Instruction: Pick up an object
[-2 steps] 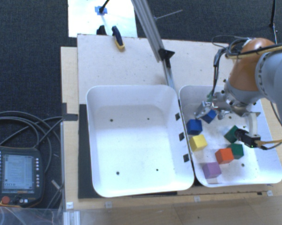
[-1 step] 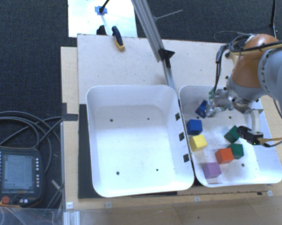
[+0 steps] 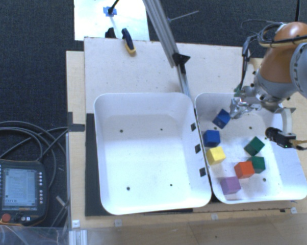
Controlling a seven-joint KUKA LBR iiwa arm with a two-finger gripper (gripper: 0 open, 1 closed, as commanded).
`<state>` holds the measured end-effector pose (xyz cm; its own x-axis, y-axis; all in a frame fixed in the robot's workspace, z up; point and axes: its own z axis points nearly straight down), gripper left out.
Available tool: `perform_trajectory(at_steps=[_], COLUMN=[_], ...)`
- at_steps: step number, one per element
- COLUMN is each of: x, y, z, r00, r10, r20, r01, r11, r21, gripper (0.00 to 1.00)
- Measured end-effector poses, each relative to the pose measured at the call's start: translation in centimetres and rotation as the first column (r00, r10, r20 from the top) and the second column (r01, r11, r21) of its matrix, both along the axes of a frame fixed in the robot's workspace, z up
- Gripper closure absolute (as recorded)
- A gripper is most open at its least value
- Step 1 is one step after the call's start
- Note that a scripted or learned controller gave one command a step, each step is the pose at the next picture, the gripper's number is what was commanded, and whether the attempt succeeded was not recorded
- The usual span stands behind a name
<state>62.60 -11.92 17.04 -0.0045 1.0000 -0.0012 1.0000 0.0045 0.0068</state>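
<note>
- Your grey arm with the orange band [image 3: 288,55] reaches in from the right and ends over the far part of the right shallow white plastic bin [image 3: 291,185].
- The two-finger metal gripper [image 3: 238,108] hangs at that bin's far side; you cannot tell from this slant whether it is spread or pressed together (the tips are too small and blur into the white floor).
- Nothing can be seen held between them.
- Just to the left of the gripper tip lies a tilted dark blue cube [image 3: 222,118], very near it, though contact cannot be judged.
- Nearer to you and to the left of the tip sits a second blue cube [image 3: 211,138], with a yellow cube [image 3: 215,155] just beside it on the near side.
- Nearer to you and slightly to the right of the tip lie a dark green cube [image 3: 254,146], a smaller green cube [image 3: 258,163] and an orange-red cube [image 3: 243,169]; the last two look to be touching.
- Well below the tip, close to the bin's near rim, rests a pale purple cube [image 3: 230,185].
- Far to the left of the gripper is the left shallow white plastic bin [image 3: 105,137], edge to edge with the right one.
- A black handheld control pendant [image 3: 18,190] with its cables lies beyond that bin, at the bench's left.
</note>
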Motion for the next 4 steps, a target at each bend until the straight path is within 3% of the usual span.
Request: perform_trajectory(at_steps=[2, 4], x=[0.1, -4.3], y=[-0.3, 9.5], z=[6.7, 7.2], r00=[1.0, 1.0], r10=[0.0, 0.005], r20=[-0.002, -0.006], r01=[0.0, -0.005], r11=[1.0, 1.0], r21=[0.0, 0.004], gripper=[1.0, 1.0])
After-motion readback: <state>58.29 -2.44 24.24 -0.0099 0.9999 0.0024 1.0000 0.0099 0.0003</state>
